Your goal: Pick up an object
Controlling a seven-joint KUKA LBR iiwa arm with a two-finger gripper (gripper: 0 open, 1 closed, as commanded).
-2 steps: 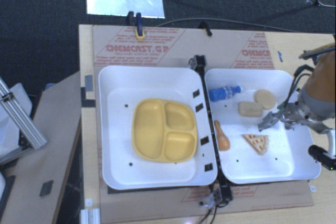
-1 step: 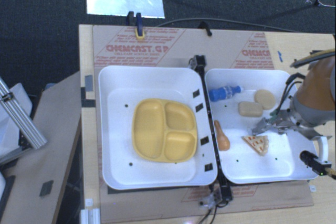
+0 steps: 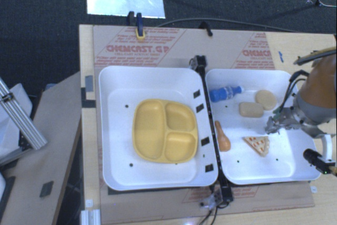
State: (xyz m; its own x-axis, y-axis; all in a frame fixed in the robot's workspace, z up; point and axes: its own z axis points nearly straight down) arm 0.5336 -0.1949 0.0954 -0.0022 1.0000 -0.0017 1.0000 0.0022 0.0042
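One tan, waffle-patterned triangular toy [image 3: 257, 144] lies just beside the tool [image 3: 274, 125]; its grip state is unreadable.

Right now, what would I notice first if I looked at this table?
Probably the big yellow divided plate in the middle of the left bin. Then the little things in the right bin: a blue bottle, two tan lumps, an orange spoon-like piece and a waffle-patterned wedge, with the robot arm beside them.

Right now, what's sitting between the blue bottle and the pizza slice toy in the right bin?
In the camera view, a tan oblong piece lies between the blue bottle and the pizza slice toy.
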